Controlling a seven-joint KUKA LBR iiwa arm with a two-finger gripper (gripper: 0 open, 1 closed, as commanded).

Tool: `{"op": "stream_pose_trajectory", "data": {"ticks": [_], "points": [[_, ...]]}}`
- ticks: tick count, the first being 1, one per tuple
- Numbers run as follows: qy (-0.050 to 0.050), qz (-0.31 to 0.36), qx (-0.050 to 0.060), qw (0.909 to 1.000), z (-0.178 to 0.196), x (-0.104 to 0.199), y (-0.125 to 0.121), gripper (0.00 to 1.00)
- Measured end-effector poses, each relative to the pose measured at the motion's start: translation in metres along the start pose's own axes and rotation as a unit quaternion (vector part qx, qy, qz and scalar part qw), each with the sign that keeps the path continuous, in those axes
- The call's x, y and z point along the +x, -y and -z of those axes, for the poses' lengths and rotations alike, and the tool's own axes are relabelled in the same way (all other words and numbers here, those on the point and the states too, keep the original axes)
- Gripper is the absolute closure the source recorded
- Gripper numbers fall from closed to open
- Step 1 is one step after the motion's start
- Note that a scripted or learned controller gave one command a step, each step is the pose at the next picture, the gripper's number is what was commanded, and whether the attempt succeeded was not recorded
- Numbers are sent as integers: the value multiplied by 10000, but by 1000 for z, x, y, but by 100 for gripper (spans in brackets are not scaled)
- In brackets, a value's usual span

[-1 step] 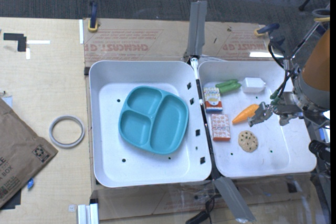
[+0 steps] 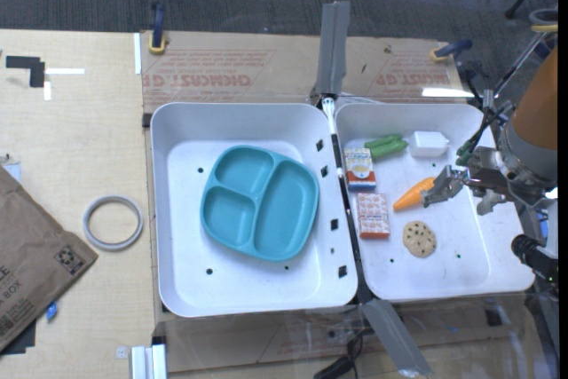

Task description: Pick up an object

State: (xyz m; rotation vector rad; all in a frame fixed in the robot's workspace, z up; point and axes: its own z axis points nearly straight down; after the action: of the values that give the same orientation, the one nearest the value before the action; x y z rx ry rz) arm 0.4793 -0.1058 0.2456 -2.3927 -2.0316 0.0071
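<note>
carrot just left of the pincer, touching or nearly so.

bench (image 2: 71, 129) carries two white bins side by side; the left bin (image 2: 177, 280) holds a teal divided plate (image 2: 260, 202), the right bin (image 2: 470, 275) holds the small things. arm (image 2: 532, 115) reaches in from the right edge, its pincer (image 2: 441, 187) low over the right bin with fingers parted narrowly and nothing seen between them. orange carrot (image 2: 414, 193) lies at the fingertips on their left, long axis tilted, thick end up toward the pincer, tip down-left. farther left sit two small cartons (image 2: 373, 216); a cookie (image 2: 419, 238) lies below, a green vegetable (image 2: 385, 145) and a white block (image 2: 429, 142) above.
</note>
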Motion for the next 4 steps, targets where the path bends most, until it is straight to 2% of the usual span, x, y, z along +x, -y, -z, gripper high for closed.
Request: {"op": "stream_pose_trajectory", "data": {"ticks": [1,2,3,4], "points": [[-1,1627,6,9867,-58,56,-66,0],[-8,1463,11,9892,-125,-16,-60,0],[-4,1477,-6,9890,-156,-21,-150,0],[-2,1489,13,9889,-151,-21,-150,100]]}}
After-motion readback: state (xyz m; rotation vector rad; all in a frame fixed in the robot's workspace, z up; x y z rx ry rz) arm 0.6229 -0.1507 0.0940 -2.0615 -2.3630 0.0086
